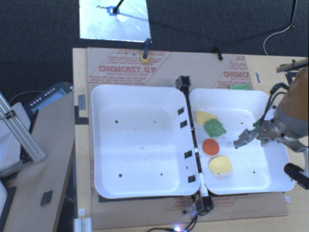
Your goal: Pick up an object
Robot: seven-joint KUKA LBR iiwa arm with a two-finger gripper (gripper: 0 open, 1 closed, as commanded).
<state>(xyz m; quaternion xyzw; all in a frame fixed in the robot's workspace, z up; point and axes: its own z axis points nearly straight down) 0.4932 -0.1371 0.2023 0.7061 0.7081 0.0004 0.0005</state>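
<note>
The right bin (241, 185) holds several small objects along its left side: a yellow piece (203, 116) at the top, a green lumpy one (214, 127) just below it, a round orange-red one (210, 147), and a pale yellow one (219, 165) nearest the front. My gripper (243, 139) hangs over the middle of the right bin, to the right of the orange-red object and apart from it. Nothing shows between its fingers.
The left bin (140, 178) sits beside the right one, with a black hinged divider (190, 129) between them. A cardboard sheet (125, 69) lies under both bins. A grey device (48, 96) and metal rail (19, 134) stand at left.
</note>
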